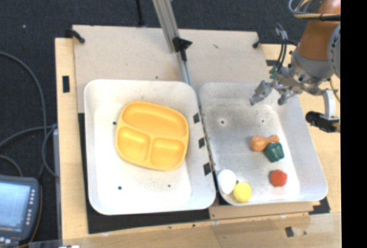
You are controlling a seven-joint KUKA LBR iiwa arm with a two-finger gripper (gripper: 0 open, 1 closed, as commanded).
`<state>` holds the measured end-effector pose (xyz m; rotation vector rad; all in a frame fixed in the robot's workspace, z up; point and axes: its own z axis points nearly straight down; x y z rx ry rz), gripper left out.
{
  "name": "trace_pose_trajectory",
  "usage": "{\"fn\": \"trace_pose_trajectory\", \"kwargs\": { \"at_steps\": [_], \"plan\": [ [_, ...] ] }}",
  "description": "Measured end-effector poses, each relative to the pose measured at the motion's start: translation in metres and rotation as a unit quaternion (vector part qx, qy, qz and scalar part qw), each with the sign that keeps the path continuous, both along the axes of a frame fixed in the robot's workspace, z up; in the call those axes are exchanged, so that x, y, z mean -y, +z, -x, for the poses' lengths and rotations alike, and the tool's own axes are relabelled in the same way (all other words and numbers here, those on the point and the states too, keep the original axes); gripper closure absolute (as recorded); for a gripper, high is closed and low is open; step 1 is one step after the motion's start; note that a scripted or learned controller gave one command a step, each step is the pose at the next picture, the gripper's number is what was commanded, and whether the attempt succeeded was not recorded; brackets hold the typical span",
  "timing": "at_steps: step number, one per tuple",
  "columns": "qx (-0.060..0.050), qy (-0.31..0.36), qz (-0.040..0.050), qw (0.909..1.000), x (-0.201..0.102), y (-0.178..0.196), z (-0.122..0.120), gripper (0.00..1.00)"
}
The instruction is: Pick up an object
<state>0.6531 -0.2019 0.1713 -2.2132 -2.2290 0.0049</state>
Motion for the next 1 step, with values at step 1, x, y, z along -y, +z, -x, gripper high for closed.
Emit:
{"fn": "trace_pose_trajectory", "kwargs": {
  "at_steps": [1],
  "plan": [
    [0.000,-0.004,0.0002,1.0000,0.0089,-0.0595,0.0014,0.00]
  ]
}}
